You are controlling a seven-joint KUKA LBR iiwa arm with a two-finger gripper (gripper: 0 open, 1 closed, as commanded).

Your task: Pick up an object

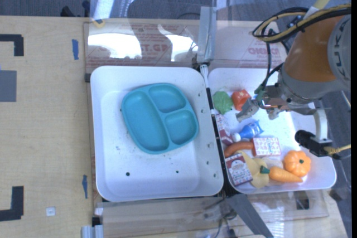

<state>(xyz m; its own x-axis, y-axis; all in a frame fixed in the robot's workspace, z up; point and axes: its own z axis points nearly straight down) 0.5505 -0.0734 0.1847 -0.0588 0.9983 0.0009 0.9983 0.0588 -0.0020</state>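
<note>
The right bin (326,175) holds a heap of toy food. A green vegetable (222,101) and a red tomato (240,98) lie at its far left. Below them are a blue bottle (249,130), a hot dog (239,147), a red-and-white carton (266,146), another carton (238,169), a yellow piece (257,167), a carrot (284,175) and an orange pumpkin (297,162). My gripper (249,110) hangs low over the bin, just below the tomato and above the blue bottle. The grey and orange arm (315,58) reaches in from the right.
The left bin (111,175) holds a blue divided plate (160,117). A metal divider (206,36) stands between the bins at the back. Black and yellow cables (279,22) loop over the arm. The wooden bench (39,120) extends to the left.
</note>
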